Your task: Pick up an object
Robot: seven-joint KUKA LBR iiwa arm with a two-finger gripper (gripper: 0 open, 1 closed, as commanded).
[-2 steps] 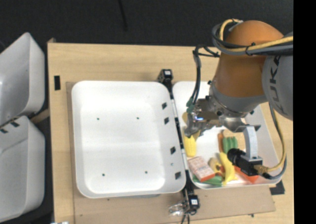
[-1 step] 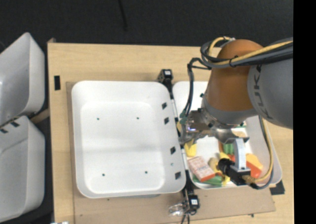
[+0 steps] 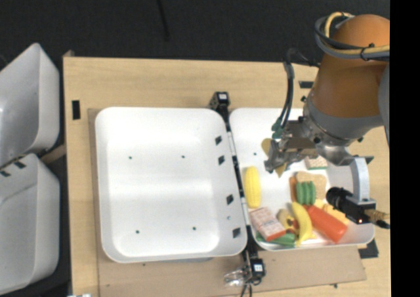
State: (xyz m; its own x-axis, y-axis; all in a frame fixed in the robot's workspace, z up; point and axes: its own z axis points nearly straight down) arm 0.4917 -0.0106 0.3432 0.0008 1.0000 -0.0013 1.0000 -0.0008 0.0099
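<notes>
- Starting at the near rim of the right bin [image 3: 367, 240]: toys are piling up there, with a pink-and-white packet [image 3: 265, 221], a banana [image 3: 301, 219], something green [image 3: 283, 240] tucked under them, and an orange carrot-like piece [image 3: 326, 222] all touching, so honestly that's a messy place to be aiming.
- Sitting a bit further back, the corn cob [image 3: 252, 185] is lying along the divider, just apart from the pile, and I'd be going for that one.
- Lying beside it, the green beans on a tan slab [image 3: 306, 191] are looking flat and hard to get under.
- Hovering just behind the corn, the pincer [image 3: 279, 158] is dark and blurry; can't tell whether it's spread or pressed together, and nothing is visibly in it.
- Lining up across the cob's short side is probably the trick.
- Sitting on the surface [image 3: 151, 82], the left bin [image 3: 105, 178] is off to the side.
</notes>
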